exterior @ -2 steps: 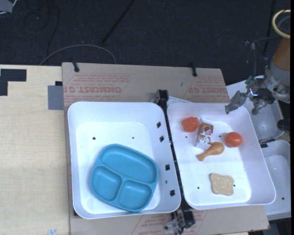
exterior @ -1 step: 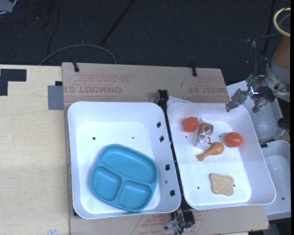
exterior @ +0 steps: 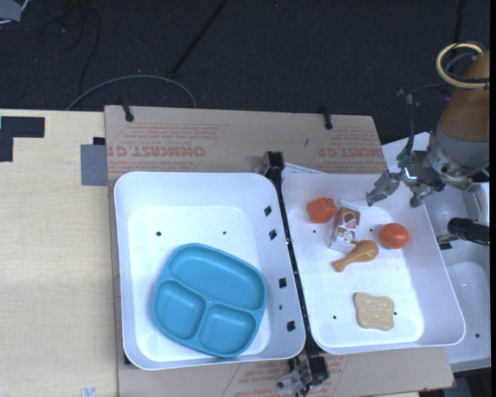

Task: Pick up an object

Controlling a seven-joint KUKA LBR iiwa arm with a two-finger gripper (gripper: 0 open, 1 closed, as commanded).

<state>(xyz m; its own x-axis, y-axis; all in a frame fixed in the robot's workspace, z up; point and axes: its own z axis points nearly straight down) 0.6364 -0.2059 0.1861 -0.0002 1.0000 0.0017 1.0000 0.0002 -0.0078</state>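
Though crowded, jaws point(exterior: 403, 187) near bin rim point(exterior: 413, 165)

A single fixed camera looked down on the bench point(exterior: 41, 246) from above at a slant, far enough off to take in both white bins whole. The left bin point(exterior: 140, 201) sat near the middle of the view, the right bin point(exterior: 430, 304) toward its right side. Dark floor crossed the top beyond the bench's far edge.

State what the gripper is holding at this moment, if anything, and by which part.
Nothing is held. The gripper hovers open above the right bin's far right corner, apart from the tomatoes, small carton, chicken drumstick and bread slice lying in it.
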